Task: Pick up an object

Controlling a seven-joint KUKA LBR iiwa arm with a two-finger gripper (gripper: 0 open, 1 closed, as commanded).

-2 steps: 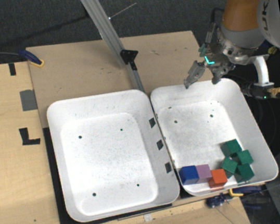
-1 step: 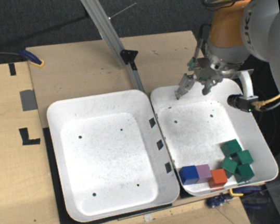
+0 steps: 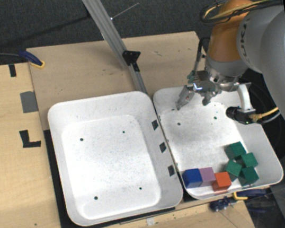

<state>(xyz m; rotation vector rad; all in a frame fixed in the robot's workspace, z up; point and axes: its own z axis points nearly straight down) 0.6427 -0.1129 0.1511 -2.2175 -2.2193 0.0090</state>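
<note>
Coloured blocks — blue (image 3: 192, 177), purple (image 3: 207, 174), orange (image 3: 222, 179) and green (image 3: 241, 162) — are clustered at the near edge of the right bin (image 3: 188, 130). The claw (image 3: 193, 101) is seen spread open and empty over that bin's far end, well apart from them. No writing can be read.

Both bins, left (image 3: 62, 150) and right (image 3: 271, 155), look like smooth white plastic, faintly speckled, with a soft sheen. The bench (image 3: 82, 72) reads as matt, pale wood board. At 12 o'clock a pole (image 3: 107, 25) looks like brushed grey metal. The arm (image 3: 270, 42) at 2 o'clock has smooth grey casing and a glossy orange band (image 3: 225, 44). The blocks at 5 o'clock, blue (image 3: 192, 177), purple (image 3: 207, 174), orange (image 3: 222, 179) and green (image 3: 241, 162), look matt and smooth.
</note>
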